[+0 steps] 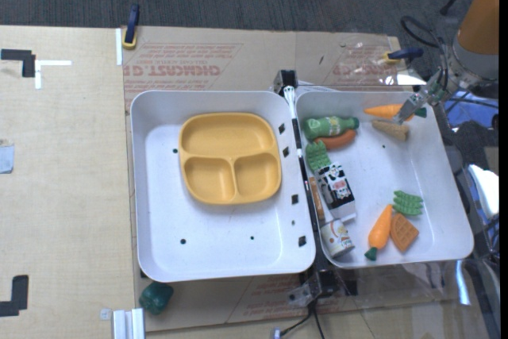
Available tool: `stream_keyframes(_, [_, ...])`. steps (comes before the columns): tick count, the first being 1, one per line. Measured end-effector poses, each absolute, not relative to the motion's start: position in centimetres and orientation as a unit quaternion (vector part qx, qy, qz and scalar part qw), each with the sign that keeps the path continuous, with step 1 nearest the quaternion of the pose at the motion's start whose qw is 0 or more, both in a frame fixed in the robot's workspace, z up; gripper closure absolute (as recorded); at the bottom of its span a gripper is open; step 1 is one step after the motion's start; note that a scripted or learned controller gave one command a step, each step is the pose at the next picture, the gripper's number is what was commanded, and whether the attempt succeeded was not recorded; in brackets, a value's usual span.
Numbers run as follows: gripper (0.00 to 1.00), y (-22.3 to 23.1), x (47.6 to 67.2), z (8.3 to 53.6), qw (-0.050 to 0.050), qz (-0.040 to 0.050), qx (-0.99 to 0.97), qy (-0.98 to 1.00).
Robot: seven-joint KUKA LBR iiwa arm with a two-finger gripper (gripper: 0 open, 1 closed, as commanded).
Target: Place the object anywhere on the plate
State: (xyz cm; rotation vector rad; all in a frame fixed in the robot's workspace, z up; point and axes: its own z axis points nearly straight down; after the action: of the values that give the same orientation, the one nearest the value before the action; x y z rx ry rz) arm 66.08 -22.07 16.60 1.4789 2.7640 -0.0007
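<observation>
1. Plate: a yellow divided plate with three compartments lies in the left bin, toward its upper half, with nothing on it.
2. Gripper: it hangs over the upper right corner of the right bin, below the arm's orange band; whether its tips are spread or pressed together cannot be told, and nothing can be seen held between them.
3. Just beside the gripper's tip lie a small orange carrot-like piece and, under it, a tan wedge; which one the task means cannot be told.
4. Along the right bin's left wall: a green bottle lying on its side, a red-orange piece touching it below, a green leafy toy, a black-and-white carton and a small can near the bottom corner.
5. Lower right of that bin: a carrot, an orange cracker-like square just beside it, and a green leafy piece above.
6. Between plate and objects stand the two bins' adjoining walls.
7. Outside the bins, a dark green object sits near the left bin's lower corner.
</observation>
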Motion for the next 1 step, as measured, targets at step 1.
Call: stream_keyframes(1, [1.0, -22.05, 66.08, 16.15, 0.003, -0.0009, 0.442, 0.897])
